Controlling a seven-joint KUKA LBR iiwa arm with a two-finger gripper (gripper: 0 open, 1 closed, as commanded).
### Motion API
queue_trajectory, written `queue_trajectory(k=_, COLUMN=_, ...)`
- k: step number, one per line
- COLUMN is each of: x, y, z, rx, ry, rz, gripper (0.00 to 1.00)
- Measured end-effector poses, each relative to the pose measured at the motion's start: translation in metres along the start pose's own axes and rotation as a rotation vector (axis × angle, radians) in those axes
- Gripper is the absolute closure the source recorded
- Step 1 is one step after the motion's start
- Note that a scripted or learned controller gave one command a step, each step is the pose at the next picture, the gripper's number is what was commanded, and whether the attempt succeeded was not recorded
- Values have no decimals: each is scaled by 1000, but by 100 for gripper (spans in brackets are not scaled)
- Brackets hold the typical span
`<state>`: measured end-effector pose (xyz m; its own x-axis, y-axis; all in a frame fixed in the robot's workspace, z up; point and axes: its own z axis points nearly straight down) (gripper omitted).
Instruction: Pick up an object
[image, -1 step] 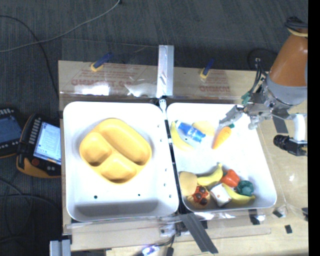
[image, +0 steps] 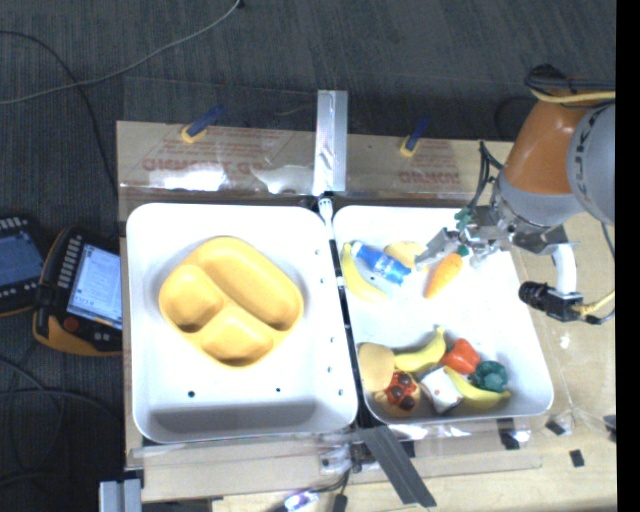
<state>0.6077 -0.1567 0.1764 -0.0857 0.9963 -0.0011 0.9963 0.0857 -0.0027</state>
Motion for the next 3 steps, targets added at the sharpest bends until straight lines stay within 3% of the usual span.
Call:
queue_trajectory(k=1, x=-17, y=8, z=87, rx=-10, ry=-3, rz=23, gripper=0)
queue_trajectory(k=2, x=-16, y=10, z=75, rx=-15, ry=-2, rz=24, gripper=100)
queue_trajectory(k=3, x=6, y=42, z=-9, rx=-1, ry=-1, rz=11, gripper=100)
